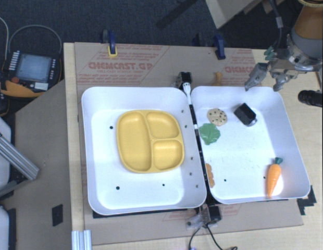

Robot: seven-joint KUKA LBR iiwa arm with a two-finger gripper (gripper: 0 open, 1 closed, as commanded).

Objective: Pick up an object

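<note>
My gripper (268,80) hangs over the far rim of the right bin (255,178), its two fingers spread apart with nothing between them. In that bin lie a black block (245,114), a chocolate-chip cookie (217,116), a green leafy piece (209,133) and an orange carrot (274,177) at the near right corner. The black block is the closest thing to the gripper, a little nearer to the camera and to the left of it.
The left bin (99,181) holds a yellow divided plate (149,140). A small orange-brown piece (209,175) lies by the divider between the bins. Blue clamps (112,40) stand on the bench's far edge. A handheld controller (30,69) sits at far left.
</note>
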